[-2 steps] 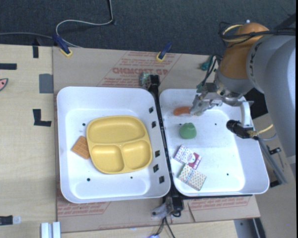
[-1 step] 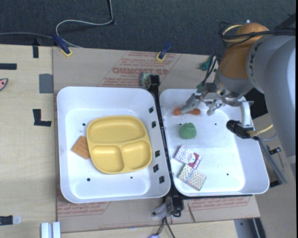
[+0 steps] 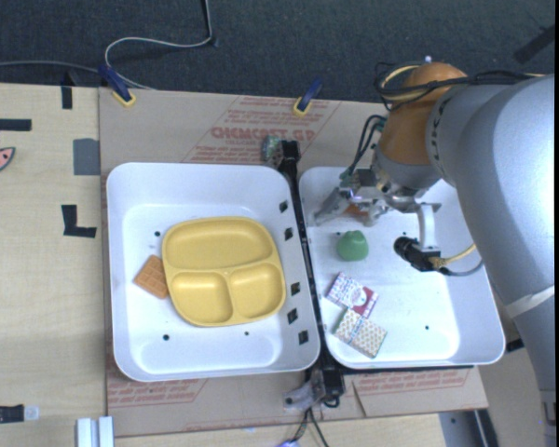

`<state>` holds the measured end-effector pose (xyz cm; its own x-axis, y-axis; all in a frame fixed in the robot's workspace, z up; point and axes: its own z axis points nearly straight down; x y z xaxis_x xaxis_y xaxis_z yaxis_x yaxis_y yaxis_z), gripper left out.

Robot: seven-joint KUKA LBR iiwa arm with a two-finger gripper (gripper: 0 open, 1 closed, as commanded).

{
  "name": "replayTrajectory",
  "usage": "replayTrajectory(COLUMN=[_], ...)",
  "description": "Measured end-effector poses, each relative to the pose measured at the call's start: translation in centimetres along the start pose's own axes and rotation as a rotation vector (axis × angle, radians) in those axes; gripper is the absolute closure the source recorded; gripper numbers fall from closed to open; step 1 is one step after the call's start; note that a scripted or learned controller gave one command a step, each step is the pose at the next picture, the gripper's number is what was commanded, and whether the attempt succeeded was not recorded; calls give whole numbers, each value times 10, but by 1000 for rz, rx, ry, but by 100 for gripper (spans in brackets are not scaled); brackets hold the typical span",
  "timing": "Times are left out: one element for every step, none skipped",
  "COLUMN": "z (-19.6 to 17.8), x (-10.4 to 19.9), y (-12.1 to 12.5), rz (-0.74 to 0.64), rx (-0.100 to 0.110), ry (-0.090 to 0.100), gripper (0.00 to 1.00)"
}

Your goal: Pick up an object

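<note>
Fingers (image 3: pixel 347 206) hover just above green object (image 3: pixel 352 245).

A cardboard sheet (image 3: pixel 252 133) covers the pale wooden bench (image 3: pixel 37 277), with dark carpet (image 3: pixel 279 17) beyond.

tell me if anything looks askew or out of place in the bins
Mostly tidy. In the left bin, an orange cracker-like piece lies tucked partly under the yellow divided plate rather than on it. In the right bin, two small packets lie tilted.
</note>
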<state>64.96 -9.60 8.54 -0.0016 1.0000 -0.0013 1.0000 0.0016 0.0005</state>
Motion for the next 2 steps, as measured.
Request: replayTrajectory(z=[-10, -20], x=[0, 1], y=[0, 0], rz=[-1, -1], rx=[-1, 0], ry=[0, 1], gripper=[100, 100])
